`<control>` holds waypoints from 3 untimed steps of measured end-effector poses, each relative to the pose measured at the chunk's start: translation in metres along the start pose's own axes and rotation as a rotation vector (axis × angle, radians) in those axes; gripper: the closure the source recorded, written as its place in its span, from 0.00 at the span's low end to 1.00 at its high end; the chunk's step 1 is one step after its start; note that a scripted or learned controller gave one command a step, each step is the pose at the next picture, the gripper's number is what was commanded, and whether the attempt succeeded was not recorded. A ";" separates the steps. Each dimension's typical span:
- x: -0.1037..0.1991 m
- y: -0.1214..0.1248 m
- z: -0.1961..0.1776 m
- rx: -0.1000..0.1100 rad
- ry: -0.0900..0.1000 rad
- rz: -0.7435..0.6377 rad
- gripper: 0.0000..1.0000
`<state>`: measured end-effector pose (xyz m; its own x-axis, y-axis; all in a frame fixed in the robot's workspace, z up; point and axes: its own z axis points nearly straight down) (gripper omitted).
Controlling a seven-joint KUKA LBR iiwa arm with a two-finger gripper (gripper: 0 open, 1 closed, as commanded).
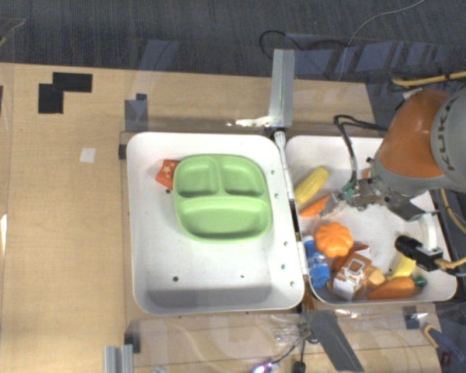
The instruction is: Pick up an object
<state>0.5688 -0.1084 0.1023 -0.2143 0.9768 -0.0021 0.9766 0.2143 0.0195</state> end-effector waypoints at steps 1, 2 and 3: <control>0.017 -0.055 0.010 0.001 -0.003 -0.102 0.00; 0.018 -0.052 -0.001 -0.003 -0.001 -0.104 1.00; 0.066 0.072 -0.119 0.014 0.000 0.031 1.00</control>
